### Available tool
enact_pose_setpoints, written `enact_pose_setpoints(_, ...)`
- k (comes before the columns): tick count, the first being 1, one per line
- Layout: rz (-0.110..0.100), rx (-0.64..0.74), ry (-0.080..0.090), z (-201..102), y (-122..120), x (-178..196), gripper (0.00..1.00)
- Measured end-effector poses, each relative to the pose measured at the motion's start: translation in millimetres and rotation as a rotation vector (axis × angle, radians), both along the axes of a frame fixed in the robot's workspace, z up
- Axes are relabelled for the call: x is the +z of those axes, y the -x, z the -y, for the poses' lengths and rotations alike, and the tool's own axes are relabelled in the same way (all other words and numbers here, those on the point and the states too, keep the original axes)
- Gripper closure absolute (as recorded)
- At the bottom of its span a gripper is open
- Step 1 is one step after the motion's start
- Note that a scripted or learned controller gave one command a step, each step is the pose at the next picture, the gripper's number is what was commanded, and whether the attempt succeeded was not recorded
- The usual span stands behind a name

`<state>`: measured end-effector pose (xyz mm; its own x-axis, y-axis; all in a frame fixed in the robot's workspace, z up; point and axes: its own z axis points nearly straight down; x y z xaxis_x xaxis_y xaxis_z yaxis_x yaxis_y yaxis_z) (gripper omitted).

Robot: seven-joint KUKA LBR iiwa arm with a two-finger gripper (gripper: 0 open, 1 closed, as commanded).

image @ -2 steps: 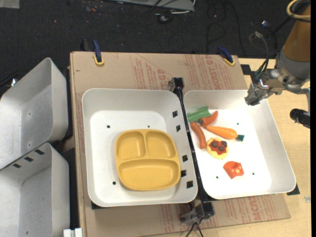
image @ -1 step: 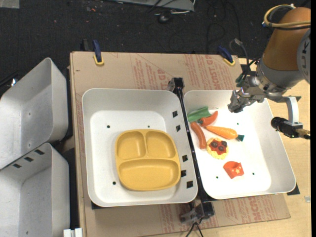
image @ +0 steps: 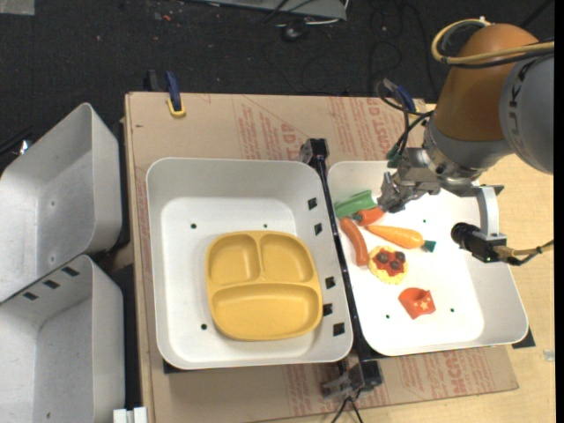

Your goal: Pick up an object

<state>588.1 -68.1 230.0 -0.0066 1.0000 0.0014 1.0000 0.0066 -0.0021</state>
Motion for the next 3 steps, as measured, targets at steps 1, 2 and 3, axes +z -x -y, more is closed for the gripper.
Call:
enact_pose_setpoints(1, -0.001, -0.001, 0.000, -45.8, 8.4, -8.2, 1.00)
enact_pose_setpoints(2, -0.002, 0.001, 0.000, -95.2, 24.8, -14.3, 1.00)
enact_pose_setpoints(3, 0.000, 0.001, -0.001, -145.7, 36.0, -18.5, 1.00)
